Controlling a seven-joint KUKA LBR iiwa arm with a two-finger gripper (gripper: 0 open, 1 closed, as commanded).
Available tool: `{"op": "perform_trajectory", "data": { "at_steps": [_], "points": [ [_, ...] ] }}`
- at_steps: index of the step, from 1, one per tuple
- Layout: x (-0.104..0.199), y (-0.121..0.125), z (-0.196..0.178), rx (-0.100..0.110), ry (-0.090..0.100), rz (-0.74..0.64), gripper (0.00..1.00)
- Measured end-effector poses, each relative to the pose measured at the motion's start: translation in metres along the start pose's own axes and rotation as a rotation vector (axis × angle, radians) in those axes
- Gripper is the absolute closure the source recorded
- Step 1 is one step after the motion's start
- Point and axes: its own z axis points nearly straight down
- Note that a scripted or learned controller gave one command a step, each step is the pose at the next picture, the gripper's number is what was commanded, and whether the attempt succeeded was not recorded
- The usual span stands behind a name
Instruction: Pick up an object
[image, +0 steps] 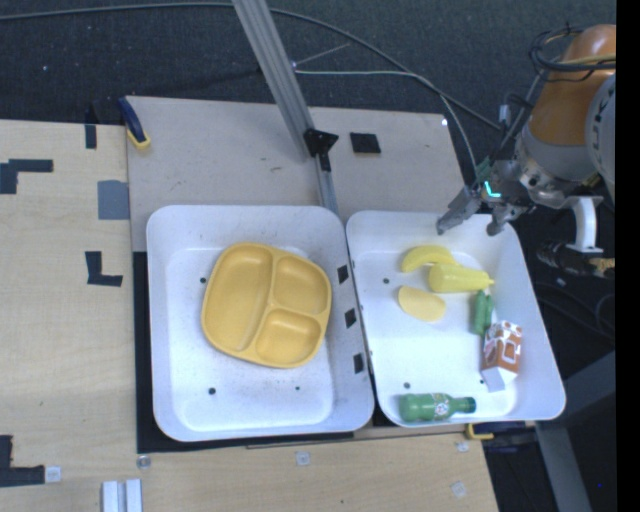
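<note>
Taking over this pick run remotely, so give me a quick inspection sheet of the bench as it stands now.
Surface: two white bins, left bin and right bin, side by side on the bench.
Job's things: right bin holds banana, yellow bottle, yellow slice, green bottle, small green item, carton.
Clutter: yellow divided tray in left bin.
Grippers: gripper open above right bin's far edge, holding nothing.
Cables: thin cables run across the dark area behind the bench.
Surroundings: metal pole, tape marks on bench.
</note>
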Motion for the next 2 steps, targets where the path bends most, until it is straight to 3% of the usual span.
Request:
{"op": "perform_trajectory", "data": {
  "at_steps": [1, 2],
  "points": [
    [0.000, 0.001, -0.002, -0.004, -0.001, -0.001, 0.00],
    [0.007, 0.000, 0.060, 0.000, 0.000, -0.001, 0.00]
  ]
}}
